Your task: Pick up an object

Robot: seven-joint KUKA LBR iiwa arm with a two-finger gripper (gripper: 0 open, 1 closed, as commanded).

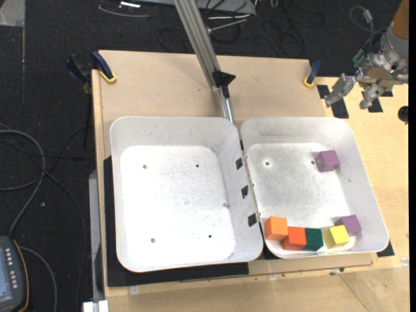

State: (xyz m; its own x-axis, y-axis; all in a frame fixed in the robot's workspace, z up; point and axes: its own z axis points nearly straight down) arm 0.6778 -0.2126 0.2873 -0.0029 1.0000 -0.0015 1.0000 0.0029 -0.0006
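The right bin (299, 142) holds several small blocks. A purple block (326, 160) lies alone near its far right side. Along the near rim sit an orange block (277, 227), a red-orange block (296, 237), a green block (314, 238), a yellow block (336, 236) and a second purple block (351, 224), packed in a row. My gripper (354, 93) hangs at the upper right, above the bench beyond the right bin's far corner. Its two fingers stand apart with nothing between them.
The left bin (172, 190) lies beside the right one. A metal pole (198, 34) slants from the top down to the gap between the bins. Blue and yellow clamps (103, 68) grip the bench's far corners. Cables lie on the dark floor around it.
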